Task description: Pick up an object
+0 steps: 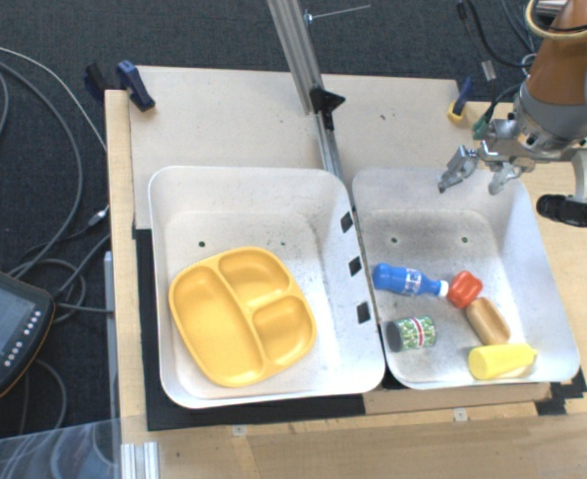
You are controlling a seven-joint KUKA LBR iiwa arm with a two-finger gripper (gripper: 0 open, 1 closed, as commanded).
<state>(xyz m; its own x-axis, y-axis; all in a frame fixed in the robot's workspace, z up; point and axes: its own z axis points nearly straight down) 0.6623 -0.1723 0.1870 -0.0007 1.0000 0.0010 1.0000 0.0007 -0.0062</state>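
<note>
My gripper [481, 171] is up at the top right of the frame, hanging over the far rim of the right bin [533, 257], fingers spread open with nothing between them. All the stuff sits lower in that bin: blue bottle [407, 280], orange-red piece [464, 288], brown cylinder [487, 319], yellow block [500, 360], little green can [413, 332]. A yellow divided plate [241, 313] sits in the left bin [174, 198].

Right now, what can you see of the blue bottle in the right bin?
The blue bottle lies on its side near the middle of the right bin, its white neck pointing at the orange-red object, which it seems to touch. It looks like plastic, blue with a pale label patch. A small green can lies just below it, apart. The gripper hangs well above it, over the bin's far rim.
</note>
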